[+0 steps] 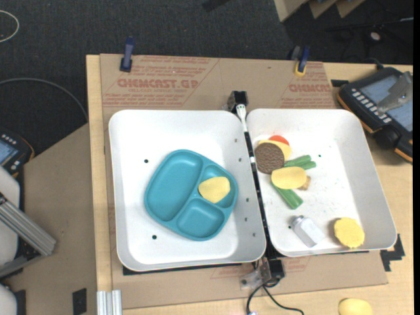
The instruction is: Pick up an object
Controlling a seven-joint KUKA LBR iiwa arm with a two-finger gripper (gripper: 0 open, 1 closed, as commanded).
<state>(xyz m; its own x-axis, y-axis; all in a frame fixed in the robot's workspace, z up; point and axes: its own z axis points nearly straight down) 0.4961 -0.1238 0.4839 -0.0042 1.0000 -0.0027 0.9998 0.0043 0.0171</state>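
Two white bins side by side on the tabletop (164, 77); left bin (131, 241) with a teal divided plate (172, 199) and a pale yellow piece (214, 189) lying in the plate's right-hand compartment.

Right bin (341, 149), upper left part: a cluster of toy-food pieces, touching or overlapping: brown disc (269, 157), red piece (281, 140) behind it, yellow oval (289, 177) across green sticks (290, 197).

Lower part of the right bin: small grey cylinder (303, 230) and, just right of it but apart, a yellow round piece (348, 232) near the lower right rim.

Judged best candidate: the yellow round piece, free on all sides. Probably light, stiff plastic or foam, smooth and a bit slippery, not fragile. Best taken across its widest middle from straight above; close to the rim, so little room on that side.

Cylinder likely to roll if nudged. Cluster pieces risky, likely to drag neighbours.

Pincer spread: cannot tell. Arm pose: cannot tell.
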